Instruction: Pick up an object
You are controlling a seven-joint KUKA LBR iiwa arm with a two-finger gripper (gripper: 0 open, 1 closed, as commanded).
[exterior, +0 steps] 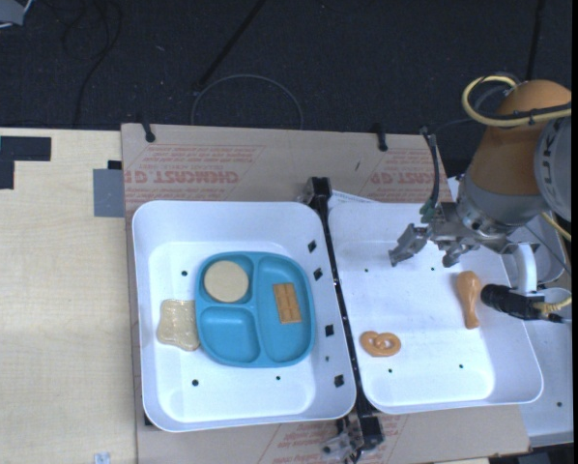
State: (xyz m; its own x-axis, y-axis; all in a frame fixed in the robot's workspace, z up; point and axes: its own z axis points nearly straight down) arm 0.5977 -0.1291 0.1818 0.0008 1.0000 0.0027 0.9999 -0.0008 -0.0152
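Comes in from the view's right as a grey arm with an orange band [519, 148], wrist bent down and toward the view's left, over the far part of the right-hand shallow white bin [434, 380]. Ends in a two-finger gripper [427, 251], grey fingers [403, 252] spread apart with nothing between them. Just nearer the camera than the gripper and a little to its right: a tan-orange drumstick-shaped toy [470, 298], lying flat on the bin floor, clear of the fingers. Nearer the camera again and slightly left of the gripper: a small orange pretzel-shaped piece [380, 343], well apart from the drumstick-shaped toy. Well to the gripper's left, across the black divider, in the left-hand shallow white bin [168, 394]: a blue three-compartment plastic tray [241, 341] holding a round tan disc [225, 280] and an orange-brown rectangular wafer [287, 303] in separate compartments, with a pale beige toast-like slab [179, 324] touching the tray's far-left edge. Under both bins, a brown cardboard sheet [270, 153] with red print, upside down, apparently reading "CHEMCAST GP". Beyond that to the left, a pale wooden bench top [47, 298] with black patches [18, 158] and a grey square [106, 191]. Behind everything, dark carpet [347, 46] with thin cables [245, 90] lying loose.
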